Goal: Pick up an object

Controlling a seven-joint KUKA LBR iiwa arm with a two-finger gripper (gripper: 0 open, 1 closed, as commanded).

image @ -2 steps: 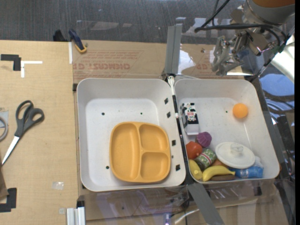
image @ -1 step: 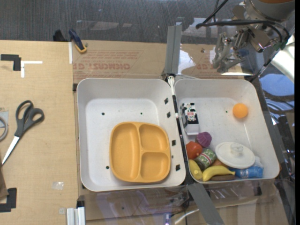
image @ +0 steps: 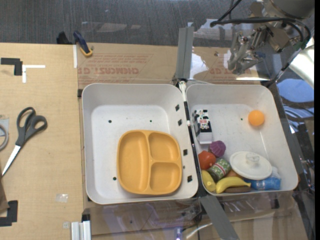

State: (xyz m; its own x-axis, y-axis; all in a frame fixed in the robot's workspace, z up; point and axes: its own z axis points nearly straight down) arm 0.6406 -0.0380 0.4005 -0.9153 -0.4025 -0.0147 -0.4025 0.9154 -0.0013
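My gripper (image: 241, 59) hangs high above the back edge of the right bin (image: 280, 114), with nothing visibly in it. Below it in that bin lie an orange ball (image: 256, 118) on its own at the right, and a black-and-white patterned box (image: 202, 124) along the left wall. Crowded at the front are a purple piece (image: 217, 147), a red tomato (image: 206, 159), a green can (image: 220, 168), a yellow banana (image: 226, 185), a white lidded dish (image: 250, 165) and a blue bottle (image: 266, 185).
The left bin (image: 100, 114) holds a yellow divided plate (image: 149, 162). Scissors (image: 22, 131) lie on the wooden bench at far left. A blue and yellow clip (image: 82, 44) sits behind the left bin. A grey post (image: 184, 54) rises between the bins.
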